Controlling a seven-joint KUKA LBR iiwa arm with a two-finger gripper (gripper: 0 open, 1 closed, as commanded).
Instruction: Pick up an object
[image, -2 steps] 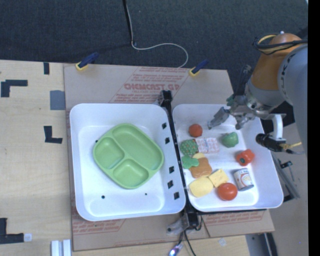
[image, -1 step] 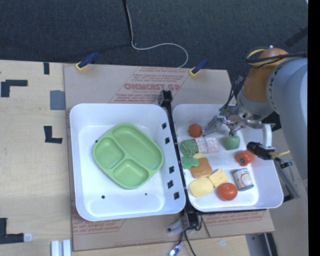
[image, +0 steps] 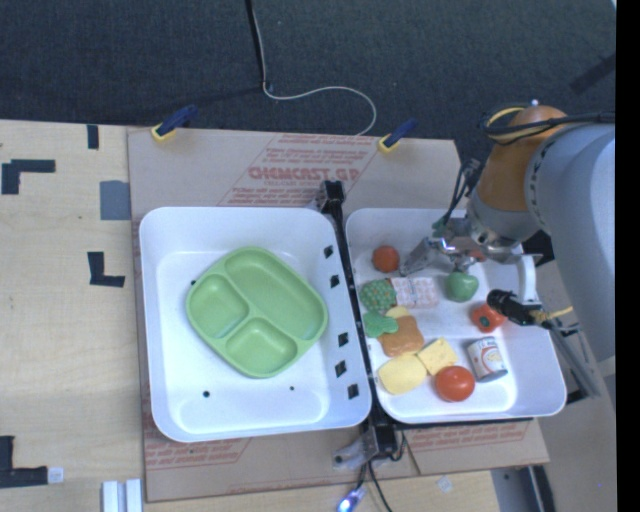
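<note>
bins (image: 160, 300): glossy white plastic | tray (image: 257, 311): matt green plastic | bench (image: 50, 330): pale wood

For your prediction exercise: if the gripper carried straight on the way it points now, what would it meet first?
Probably the floor of the right bin beside the green ball. The gripper seems to point down there, though one slanted view leaves depth uncertain.

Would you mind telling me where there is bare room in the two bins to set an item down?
The left bin has bare floor along its near edge and far corners around the green tray. The right bin is crowded; only its far strip beyond the orange ball is bare.
</note>
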